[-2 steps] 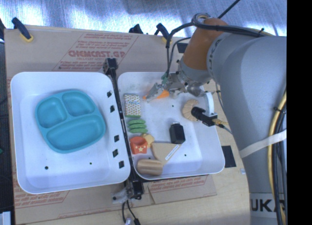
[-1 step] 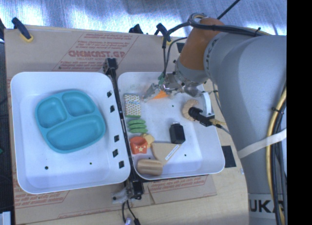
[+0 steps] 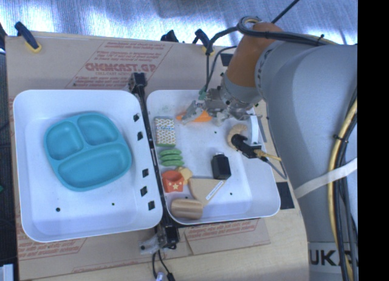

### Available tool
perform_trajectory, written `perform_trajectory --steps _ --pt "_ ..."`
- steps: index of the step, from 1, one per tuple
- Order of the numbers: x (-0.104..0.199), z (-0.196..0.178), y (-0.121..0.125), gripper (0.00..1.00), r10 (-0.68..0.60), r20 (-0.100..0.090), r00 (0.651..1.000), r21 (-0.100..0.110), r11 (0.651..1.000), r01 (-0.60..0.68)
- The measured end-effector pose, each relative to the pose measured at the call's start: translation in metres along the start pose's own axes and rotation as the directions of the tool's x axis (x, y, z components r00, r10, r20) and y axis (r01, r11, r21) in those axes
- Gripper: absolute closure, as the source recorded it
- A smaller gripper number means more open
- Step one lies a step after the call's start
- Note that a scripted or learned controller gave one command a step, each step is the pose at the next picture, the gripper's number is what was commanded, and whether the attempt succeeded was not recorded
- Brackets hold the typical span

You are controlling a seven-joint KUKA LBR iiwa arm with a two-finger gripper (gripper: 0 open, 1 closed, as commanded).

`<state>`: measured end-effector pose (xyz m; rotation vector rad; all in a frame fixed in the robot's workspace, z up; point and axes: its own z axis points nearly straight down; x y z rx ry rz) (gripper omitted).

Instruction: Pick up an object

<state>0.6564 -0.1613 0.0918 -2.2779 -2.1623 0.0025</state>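
Camera view from above puts the gripper low in the upper part of the right bin, right of frame centre; I see an orange piece at its tip, but I cannot tell whether it is pinched; below it along the bin's left side lie a patterned block, green beans, a red item and a tan roll; a black block sits mid-bin; the left bin carries a blue divided tray.
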Motion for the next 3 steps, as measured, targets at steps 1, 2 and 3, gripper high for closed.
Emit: perform_trajectory --steps 1,2,3 --pt "0.0655 -0.0002 -0.0035 0.0 -0.137 0.0 0.991 0.002 0.991 0.137" --pt "0.0635 0.0002 -0.0035 0.0 0.085 0.0 0.996 0.001 0.996 -0.085" --pt "0.0635 -0.0095 -0.0042 1.0 0.082 0.0 0.997 0.008 0.997 -0.082"
